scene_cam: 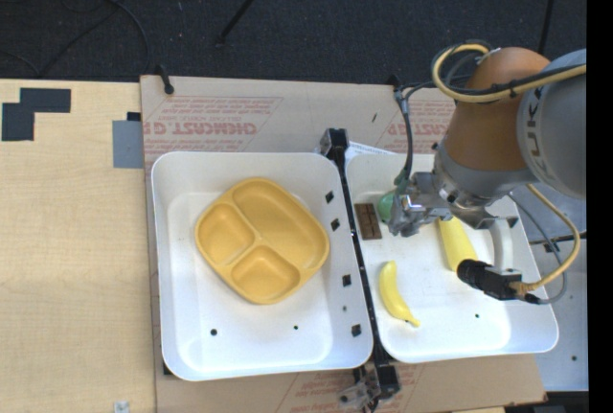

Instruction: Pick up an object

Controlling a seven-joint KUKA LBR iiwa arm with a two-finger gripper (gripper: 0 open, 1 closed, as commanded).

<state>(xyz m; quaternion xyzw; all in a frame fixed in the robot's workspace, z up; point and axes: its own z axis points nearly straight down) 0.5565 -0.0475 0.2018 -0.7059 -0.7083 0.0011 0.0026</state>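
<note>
The arm [508, 114] comes in from three o'clock and bends down over the right bin [479, 334], its orange band bulging at the top and the grey wrist dropping toward the bin's upper half. Cables loop around the band and trail off to the right. The gripper [414, 208] hangs low at the nine o'clock side of the wrist, near the divider [350, 248] between the two bins. Whether it is released or clenched cannot be told from here, since the metal parts blur together, and nothing can be made out in its grasp.

Just at the gripper's nine o'clock sits a small green object [387, 205], touching or almost touching it; which one is not clear. A small brown block [367, 220] lies beside the divider at the gripper's seven o'clock. A yellow banana [394, 294] lies on the bin floor at the gripper's six o'clock, apart from it. A second yellow piece [454, 243], long and stubby, lies at its four o'clock, partly under the wrist.

The left bin [192, 334] holds a yellow divided plate [261, 239] with three compartments, sitting near its middle.
</note>
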